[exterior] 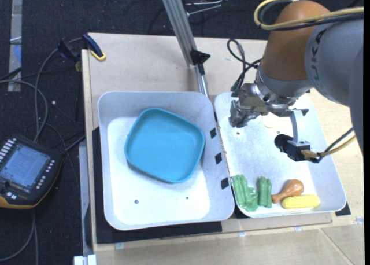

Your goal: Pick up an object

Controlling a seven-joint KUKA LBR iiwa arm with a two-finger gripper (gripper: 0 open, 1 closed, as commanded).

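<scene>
Gripper (238,118) low over right bin (324,159), near its upper left corner; I cannot tell how it is set, nothing seen in it. Along that bin's near edge: two knobbly green pieces (252,192), tan drumstick (288,190), yellow corn (300,202). Left bin (115,200): blue plate (165,144).

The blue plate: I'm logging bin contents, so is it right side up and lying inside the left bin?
Right side up: the blue plate shows its raised rim and hollow upward. It lies wholly inside the left bin.
</scene>
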